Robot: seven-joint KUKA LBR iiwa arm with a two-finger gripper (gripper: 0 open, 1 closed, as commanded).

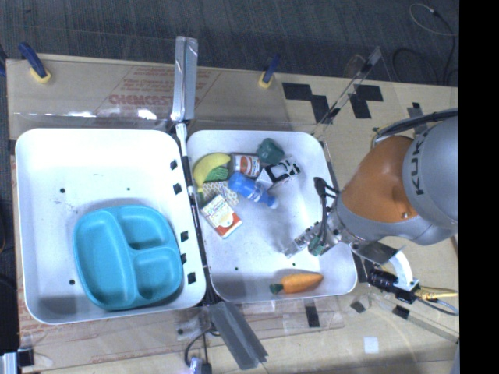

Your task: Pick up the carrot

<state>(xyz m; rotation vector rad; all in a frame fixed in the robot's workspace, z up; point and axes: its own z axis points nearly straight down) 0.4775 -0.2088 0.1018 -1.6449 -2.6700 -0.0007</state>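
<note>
Near the right bin's (234,287) front wall lies the tapered carrot (299,283); pincer (306,244) state unclear.

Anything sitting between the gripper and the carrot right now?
Nothing visible does. The gripper hangs over bare floor of the right bin, and the carrot lies just below it near the front wall. The other items cluster at the bin's far end.

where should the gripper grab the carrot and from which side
Grip the carrot across the thick orange middle, coming straight down from above. It lies flat along the bin's near wall, green top pointing left, so the jaws should straddle its short width, the near one clearing the wall.
</note>
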